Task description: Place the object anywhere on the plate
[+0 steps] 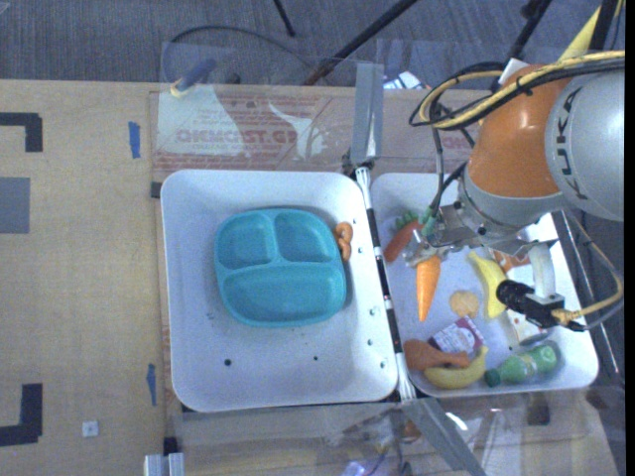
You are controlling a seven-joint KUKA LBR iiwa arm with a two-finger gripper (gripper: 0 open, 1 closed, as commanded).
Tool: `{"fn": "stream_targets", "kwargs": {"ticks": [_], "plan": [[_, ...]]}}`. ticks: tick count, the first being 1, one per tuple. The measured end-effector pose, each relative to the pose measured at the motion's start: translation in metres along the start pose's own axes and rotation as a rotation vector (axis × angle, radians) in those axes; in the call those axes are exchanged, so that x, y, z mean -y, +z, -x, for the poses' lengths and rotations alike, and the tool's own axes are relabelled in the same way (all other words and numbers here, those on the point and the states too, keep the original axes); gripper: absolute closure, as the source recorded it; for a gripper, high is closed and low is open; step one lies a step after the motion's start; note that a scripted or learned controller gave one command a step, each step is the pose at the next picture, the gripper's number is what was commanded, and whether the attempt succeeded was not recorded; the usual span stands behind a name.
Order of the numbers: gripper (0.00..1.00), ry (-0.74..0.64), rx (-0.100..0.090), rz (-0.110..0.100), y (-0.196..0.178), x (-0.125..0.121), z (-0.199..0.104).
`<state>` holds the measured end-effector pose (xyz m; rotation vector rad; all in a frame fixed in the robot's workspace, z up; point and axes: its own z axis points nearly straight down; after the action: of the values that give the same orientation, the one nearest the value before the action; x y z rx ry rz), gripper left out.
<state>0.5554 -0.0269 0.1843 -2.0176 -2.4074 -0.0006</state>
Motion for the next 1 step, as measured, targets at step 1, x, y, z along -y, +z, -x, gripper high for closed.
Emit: {"fn": "stream_targets", "kwargs": {"ticks": [1], "plan": [[1.00, -0.196, 0.002, 0.003, -0.0032, -0.0366, -0.0456]]}}
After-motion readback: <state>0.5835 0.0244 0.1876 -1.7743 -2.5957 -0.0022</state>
